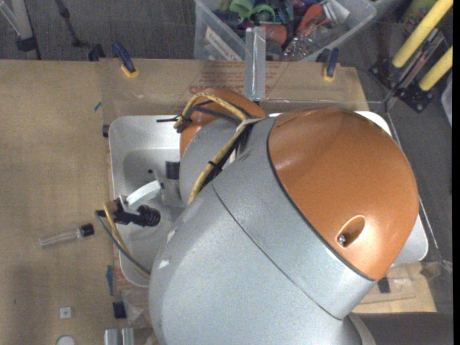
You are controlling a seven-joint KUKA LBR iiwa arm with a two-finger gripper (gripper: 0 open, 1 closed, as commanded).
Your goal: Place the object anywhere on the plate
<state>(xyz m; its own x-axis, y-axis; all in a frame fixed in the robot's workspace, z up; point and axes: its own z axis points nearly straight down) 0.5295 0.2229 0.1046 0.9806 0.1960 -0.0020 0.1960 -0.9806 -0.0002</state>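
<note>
Camera view: the arm (237, 264) fills the middle and lower right, its orange cap (338, 185) at about 3 o'clock from centre. Yellow and black cables (208, 110) loop over its top at 11 o'clock. The arm reaches over the left bin (118, 149), whose white wall shows at 9 o'clock. A rim of the right bin (420, 243) shows at 4 o'clock.

Whether the gripper is open or closed cannot be told, nor where the object and plate lie.

On the bench (43, 121) a small clear tube (65, 236) lies at 8 o'clock, apart from the bin. A tub (215, 20) of coloured items sits at 12 o'clock, with a blue clamp (126, 60) to its left.
</note>
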